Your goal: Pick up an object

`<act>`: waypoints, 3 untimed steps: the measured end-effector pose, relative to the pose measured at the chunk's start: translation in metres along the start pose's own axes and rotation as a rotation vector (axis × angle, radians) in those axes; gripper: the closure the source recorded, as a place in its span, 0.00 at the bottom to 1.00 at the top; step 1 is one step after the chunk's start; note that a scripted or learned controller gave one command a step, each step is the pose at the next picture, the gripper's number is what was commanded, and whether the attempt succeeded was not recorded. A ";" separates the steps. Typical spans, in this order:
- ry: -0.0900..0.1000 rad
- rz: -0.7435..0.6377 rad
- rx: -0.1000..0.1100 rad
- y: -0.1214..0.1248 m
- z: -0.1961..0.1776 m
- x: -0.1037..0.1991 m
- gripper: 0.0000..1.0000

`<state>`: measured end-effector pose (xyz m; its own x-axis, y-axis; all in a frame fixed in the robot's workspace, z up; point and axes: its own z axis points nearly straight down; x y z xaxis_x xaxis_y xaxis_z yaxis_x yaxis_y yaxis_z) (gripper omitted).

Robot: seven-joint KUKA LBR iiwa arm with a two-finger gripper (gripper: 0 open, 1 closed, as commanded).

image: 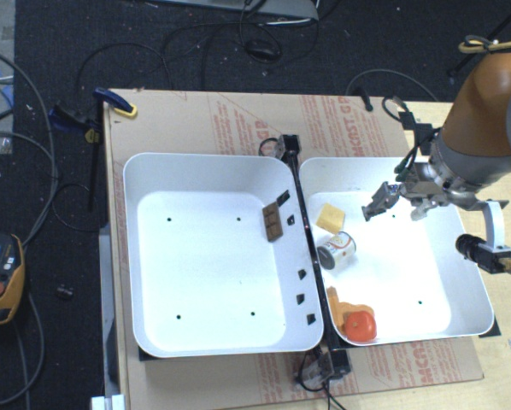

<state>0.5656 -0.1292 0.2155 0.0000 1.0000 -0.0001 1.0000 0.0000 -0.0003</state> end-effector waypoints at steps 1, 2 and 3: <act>0.000 0.001 0.001 -0.016 0.001 -0.010 0.00; 0.000 0.000 -0.001 -0.037 -0.015 -0.007 0.00; 0.000 0.001 0.000 -0.043 -0.009 -0.018 0.00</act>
